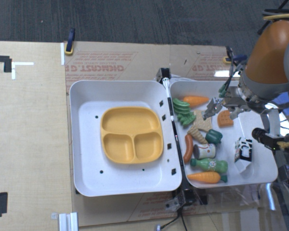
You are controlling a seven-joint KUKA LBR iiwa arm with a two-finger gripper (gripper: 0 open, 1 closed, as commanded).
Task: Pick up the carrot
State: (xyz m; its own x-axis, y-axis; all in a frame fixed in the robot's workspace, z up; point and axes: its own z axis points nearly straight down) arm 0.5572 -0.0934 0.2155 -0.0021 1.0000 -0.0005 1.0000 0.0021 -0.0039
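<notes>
The pincer [216,106], apparently spread and empty, hangs beside the upper carrot [196,100]; crowding neighbours could be nudged or grabbed instead.

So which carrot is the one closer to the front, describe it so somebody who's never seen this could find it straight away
Look at the right bin, the one crowded with toy food beside the bin holding the yellow plate. Go to its near edge, in the corner by the divider between the bins. The carrot lies there on its side: orange, tapering leftward, with a green top, just below a green bottle, unlike the other carrot at the far edge.
</notes>
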